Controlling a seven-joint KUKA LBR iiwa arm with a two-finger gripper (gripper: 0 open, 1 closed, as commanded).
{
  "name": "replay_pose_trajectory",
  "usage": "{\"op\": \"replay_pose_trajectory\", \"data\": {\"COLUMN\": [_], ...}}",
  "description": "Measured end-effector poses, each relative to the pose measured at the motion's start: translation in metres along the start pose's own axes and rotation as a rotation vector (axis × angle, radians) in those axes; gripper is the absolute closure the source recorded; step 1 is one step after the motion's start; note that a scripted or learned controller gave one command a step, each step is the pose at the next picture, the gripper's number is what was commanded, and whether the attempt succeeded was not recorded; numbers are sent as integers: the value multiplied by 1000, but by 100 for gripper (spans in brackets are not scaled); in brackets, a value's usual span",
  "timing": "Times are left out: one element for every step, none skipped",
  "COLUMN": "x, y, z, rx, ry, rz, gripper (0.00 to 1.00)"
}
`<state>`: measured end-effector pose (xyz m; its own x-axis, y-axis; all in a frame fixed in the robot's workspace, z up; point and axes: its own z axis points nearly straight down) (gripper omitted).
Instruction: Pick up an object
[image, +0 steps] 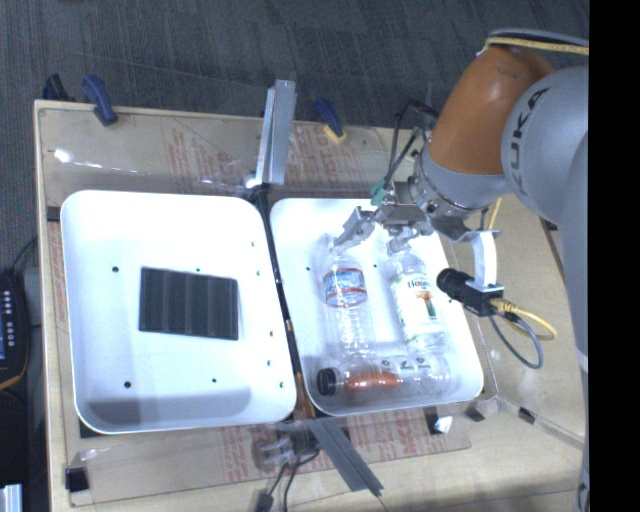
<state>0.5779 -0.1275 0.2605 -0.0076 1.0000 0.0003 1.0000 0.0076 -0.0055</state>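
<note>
While three clear plastic bottles lie in the right bin (460, 350), the gripper (378, 232) hangs above the bin's far end, its fingers spread apart with nothing between them. The nearest target looks to be the bottle with the blue label (346, 290), lying lengthwise just below the left fingertip, its cap end pointing up toward the gripper. Beside it, on the right, lies the bottle with the white and green label (418, 300), roughly parallel and close enough that the two may be touching. Across the near end of the bin rests a third bottle with a black cap (375, 380), lying crosswise against the feet of the other two.

All three appear empty or nearly so, which would make them light, thin-walled and quick to roll or buckle under pressure. Their smooth, curved sides look slippery, so a grip across the labelled middle of the body, where the wall is straight, seems safer than one at the tapering neck. The narrow gap between the two upright-lying bottles leaves little room for a finger, and a descent there could nudge one aside.

The left bin (90, 230) holds a dark ribbed panel (188, 303) at its centre. A grey arm (560, 130) with an orange band reaches in from the right, over a wooden bench (520, 450).
</note>
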Motion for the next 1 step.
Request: {"op": "replay_pose_trajectory", "data": {"x": [-6], "y": [-19], "z": [129], "rx": [-3], "ry": [-1], "rz": [-25], "gripper": [0]}}
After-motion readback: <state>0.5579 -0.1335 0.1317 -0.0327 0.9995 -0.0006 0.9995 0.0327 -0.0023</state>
